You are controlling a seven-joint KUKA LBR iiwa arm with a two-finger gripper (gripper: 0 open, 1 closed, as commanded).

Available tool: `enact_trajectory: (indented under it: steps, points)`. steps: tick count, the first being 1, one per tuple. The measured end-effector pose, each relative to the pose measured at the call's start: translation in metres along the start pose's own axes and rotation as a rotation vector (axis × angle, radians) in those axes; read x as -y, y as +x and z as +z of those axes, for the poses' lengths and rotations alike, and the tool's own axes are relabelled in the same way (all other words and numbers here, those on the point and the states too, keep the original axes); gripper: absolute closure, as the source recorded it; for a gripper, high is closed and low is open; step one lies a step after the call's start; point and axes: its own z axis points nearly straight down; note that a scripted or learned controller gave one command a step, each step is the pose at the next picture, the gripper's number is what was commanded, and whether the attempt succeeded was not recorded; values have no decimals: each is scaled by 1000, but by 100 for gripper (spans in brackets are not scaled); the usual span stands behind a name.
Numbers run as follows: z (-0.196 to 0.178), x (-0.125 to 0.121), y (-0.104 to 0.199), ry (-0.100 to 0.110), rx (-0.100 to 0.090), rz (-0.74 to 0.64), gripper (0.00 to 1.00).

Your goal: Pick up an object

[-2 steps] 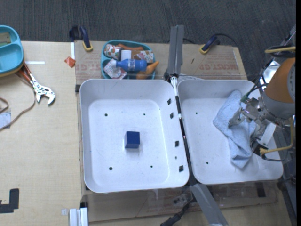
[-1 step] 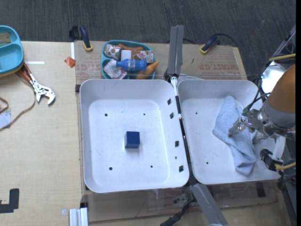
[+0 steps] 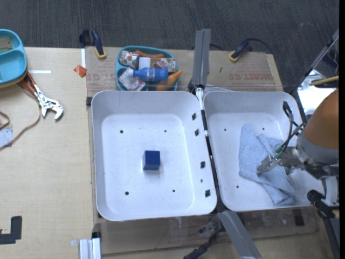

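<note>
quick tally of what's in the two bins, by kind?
Blue block: 1, left bin
Light blue cloth: 1, right bin, with the gripper at it
Total: 2

A pale wooden worktop (image 3: 48,188) with a brown cardboard sheet (image 3: 248,72) clamped on it stands on a dark grey carpeted floor (image 3: 161,9), evenly lit.

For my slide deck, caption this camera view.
Pincer over crumpled pale blue cloth in right white bin; small blue cube in left white bin.
</note>
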Motion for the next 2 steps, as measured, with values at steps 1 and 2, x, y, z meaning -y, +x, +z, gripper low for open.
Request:
enact_trajectory:
  steps: [1, 2]
  points:
    - [1, -57, -23, 8, -14, 380, 0]
    - [-50, -60, 16, 0, 1, 243, 0]
